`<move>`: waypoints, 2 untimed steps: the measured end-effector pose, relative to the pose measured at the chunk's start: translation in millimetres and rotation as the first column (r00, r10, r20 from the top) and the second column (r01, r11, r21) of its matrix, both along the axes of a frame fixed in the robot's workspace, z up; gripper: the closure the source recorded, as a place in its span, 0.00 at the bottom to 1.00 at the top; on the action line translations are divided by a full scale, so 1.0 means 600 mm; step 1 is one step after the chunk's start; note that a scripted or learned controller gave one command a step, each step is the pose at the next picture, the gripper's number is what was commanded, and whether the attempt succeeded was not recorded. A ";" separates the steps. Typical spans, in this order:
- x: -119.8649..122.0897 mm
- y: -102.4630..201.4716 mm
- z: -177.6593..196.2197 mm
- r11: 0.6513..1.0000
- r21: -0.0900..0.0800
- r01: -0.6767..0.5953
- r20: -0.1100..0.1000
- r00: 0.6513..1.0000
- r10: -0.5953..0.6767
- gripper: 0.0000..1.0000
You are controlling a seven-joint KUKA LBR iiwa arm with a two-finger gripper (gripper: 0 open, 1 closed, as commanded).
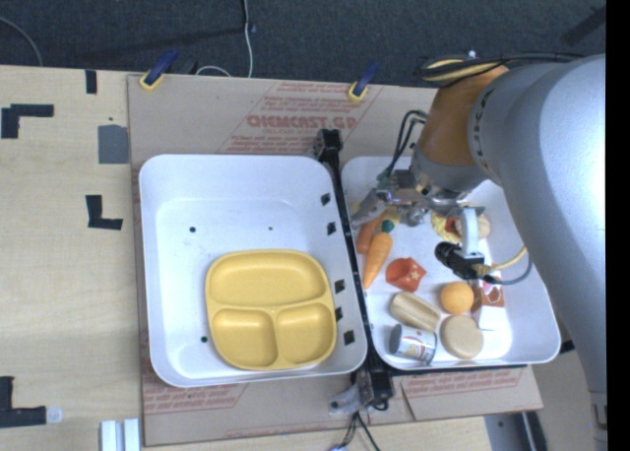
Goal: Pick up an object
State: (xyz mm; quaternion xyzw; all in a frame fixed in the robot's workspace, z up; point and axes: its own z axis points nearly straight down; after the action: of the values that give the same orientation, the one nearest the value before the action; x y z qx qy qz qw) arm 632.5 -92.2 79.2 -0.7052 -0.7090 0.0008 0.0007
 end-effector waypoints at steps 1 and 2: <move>0.005 -0.016 0.008 1.000 0.000 0.004 0.001 1.000 -0.004 0.00; 0.005 -0.014 0.025 1.000 0.001 0.003 0.000 1.000 -0.003 1.00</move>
State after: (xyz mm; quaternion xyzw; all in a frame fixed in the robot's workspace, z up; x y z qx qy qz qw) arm 635.8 -100.7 94.1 -0.7061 -0.7081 0.0004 0.0009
